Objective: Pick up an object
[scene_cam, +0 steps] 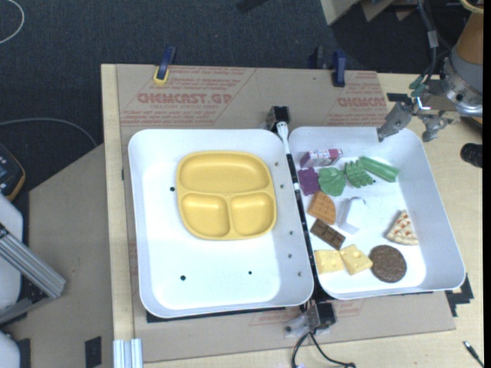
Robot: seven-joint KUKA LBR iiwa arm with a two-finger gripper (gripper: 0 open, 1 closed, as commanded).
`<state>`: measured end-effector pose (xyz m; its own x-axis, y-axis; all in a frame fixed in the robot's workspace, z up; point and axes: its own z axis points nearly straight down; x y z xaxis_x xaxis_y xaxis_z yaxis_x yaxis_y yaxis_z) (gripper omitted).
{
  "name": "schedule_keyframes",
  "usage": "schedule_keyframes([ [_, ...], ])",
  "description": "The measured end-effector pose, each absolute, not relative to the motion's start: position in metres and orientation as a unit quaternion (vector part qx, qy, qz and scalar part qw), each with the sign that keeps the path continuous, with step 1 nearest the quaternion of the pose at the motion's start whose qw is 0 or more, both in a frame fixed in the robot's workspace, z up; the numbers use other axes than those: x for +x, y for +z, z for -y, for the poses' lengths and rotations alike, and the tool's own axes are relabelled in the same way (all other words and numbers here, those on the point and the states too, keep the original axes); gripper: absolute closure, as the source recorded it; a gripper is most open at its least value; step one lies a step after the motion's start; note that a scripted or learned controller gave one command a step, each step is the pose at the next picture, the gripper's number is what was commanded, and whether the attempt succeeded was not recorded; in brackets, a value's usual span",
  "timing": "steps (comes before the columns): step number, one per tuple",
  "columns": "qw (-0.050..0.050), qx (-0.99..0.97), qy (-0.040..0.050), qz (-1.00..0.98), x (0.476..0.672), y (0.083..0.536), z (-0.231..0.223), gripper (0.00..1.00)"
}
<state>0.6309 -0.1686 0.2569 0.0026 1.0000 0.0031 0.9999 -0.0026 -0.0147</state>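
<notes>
Altogether: one yellow tray [226,192], two bins [153,228].

Two bins sit side by side on the bench [115,205]. The left bin [153,282] holds a divided tray [226,194] toward its far side. The right bin [437,228] holds small food pieces: a leafy piece [331,181] at the back, a waffle [322,207] mid-left, a pizza slice [403,228] right, and a round patty [388,263] at the front. The claw [414,121] hangs over its far right corner.

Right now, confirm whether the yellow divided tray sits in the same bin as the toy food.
No: the yellow divided tray lies in the left bin, while the toy food is in the right bin.
</notes>
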Motion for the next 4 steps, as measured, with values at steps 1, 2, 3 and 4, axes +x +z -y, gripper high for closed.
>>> schedule_keyframes([
  [1, 0.0, -0.707, 0.0001, 0.707, 0.633, 0.265, 0.168, 0.0],
  [2, 0.002, -0.707, 0.0012, 0.707, 0.627, 0.22, 0.163, 0.0],
  [3, 0.003, -0.707, 0.002, 0.707, 0.63, 0.157, 0.161, 0.0],
  [4, 0.002, -0.707, 0.0014, 0.707, 0.632, 0.114, 0.163, 0.0],
])
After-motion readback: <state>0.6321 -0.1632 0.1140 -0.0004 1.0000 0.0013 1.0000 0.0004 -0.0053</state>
